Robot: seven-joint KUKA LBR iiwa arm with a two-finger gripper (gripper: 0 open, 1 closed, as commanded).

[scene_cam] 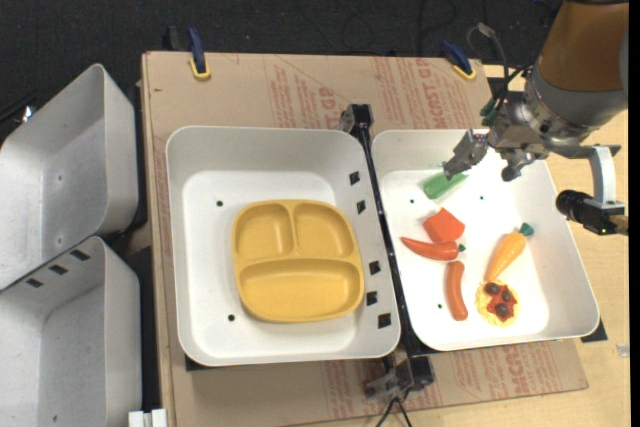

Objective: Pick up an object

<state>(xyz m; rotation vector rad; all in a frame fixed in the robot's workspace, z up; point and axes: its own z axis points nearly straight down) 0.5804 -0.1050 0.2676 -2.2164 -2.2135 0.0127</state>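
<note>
My gripper hangs over the back of the right bin, its two dark fingers spread apart and open. A green block lies on the bin floor just left of and below the left fingertip, not between the fingers. Further forward in the same bin lie an orange-red pepper piece, a red chilli, a red sausage, a carrot and a yellow piece with red dots.
The left bin holds a yellow divided plate. A black divider runs between the bins. Two white tubs stand off the bench at the left. The arm's orange band rises at the upper right.
</note>
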